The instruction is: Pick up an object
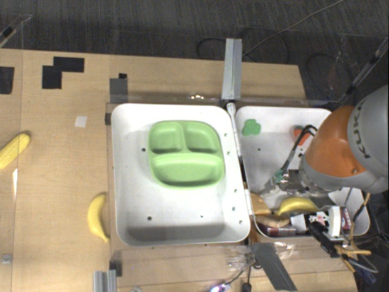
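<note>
Gripper (290, 186) of the grey arm (374, 126) with the orange band is hanging low over the near part of the right shallow white bin (273, 115), reaching in from the right. The wrist is covering it from above, so it cannot be told whether the gripper is apart, together or clamped on anything.

A yellow curved banana (296, 207) is lying in that bin just beside the gripper, on its near side, among a cluster of small items. A brown piece (261, 207) is sitting just beside the banana's left end, and a dark red elongated item (277, 228) is lying by the near wall. A small green flat piece (250, 127) is resting well apart, in the far left corner of the same bin.

The left shallow white bin (127, 163) is holding a light green plastic plate with three compartments (185, 154), lying flat.

On the wooden bench (55, 181), a second yellow banana (97, 218) is lying near the left bin, and a yellow corn cob (13, 151) is lying at the left edge.
</note>
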Controlling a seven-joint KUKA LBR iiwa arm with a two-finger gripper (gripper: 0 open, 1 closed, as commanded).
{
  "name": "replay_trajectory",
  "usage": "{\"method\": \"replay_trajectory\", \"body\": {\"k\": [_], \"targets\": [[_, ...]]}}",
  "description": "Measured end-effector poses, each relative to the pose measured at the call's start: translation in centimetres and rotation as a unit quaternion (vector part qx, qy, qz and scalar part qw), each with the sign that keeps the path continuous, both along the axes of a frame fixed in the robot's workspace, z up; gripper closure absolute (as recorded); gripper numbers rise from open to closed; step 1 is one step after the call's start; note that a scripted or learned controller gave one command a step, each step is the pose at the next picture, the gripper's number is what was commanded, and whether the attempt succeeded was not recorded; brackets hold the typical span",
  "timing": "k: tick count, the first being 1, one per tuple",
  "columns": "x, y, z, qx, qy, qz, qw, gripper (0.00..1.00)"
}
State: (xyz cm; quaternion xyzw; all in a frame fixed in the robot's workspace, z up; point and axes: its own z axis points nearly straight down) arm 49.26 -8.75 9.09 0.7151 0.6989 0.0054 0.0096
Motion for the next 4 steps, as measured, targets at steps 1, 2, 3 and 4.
{"method": "replay_trajectory", "body": {"k": [1,2,3,4], "targets": [[9.3,-2.7,-0.2,0.0025,0.003,-0.039,0.9992,0.0],[15.9,-5.0,-0.3,0.0021,0.007,0.031,0.9995,0.0],[17.7,-11.0,-0.4,0.0073,0.014,0.17,0.9853,0.0],[18.1,-11.0,0.9,0.0013,0.007,0.175,0.9846,1.0]]}}
